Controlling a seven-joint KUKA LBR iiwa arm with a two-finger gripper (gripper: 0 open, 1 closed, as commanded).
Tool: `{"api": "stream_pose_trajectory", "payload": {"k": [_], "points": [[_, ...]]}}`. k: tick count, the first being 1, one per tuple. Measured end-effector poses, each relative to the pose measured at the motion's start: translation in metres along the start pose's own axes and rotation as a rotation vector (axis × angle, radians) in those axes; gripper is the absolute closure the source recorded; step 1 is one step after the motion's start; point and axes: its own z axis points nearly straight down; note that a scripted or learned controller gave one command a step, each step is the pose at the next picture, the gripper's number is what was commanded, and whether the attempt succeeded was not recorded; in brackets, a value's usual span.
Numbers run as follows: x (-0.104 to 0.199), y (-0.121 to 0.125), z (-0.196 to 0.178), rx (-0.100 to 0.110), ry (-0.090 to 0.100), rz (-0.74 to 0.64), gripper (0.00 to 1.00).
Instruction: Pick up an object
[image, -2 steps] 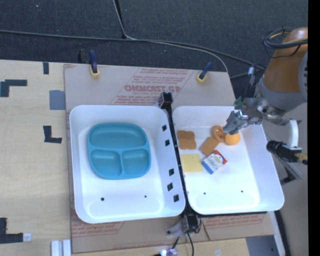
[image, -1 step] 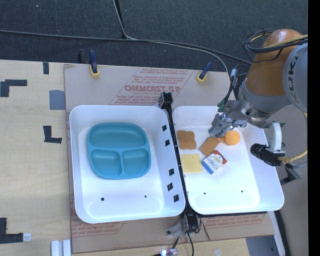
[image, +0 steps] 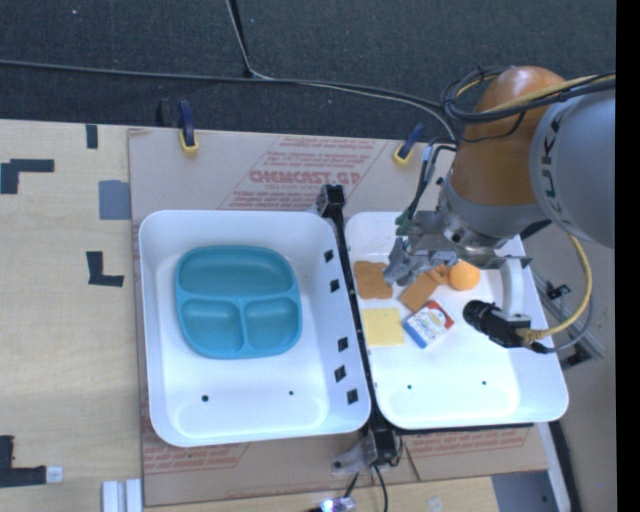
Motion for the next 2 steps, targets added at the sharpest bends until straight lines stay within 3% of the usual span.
{"api": "stream_pose_trajectory", "payload": {"k": [2], "points": [[0.086,-0.039,0.016,0.003,-0.001,0.001,1.0]]}}
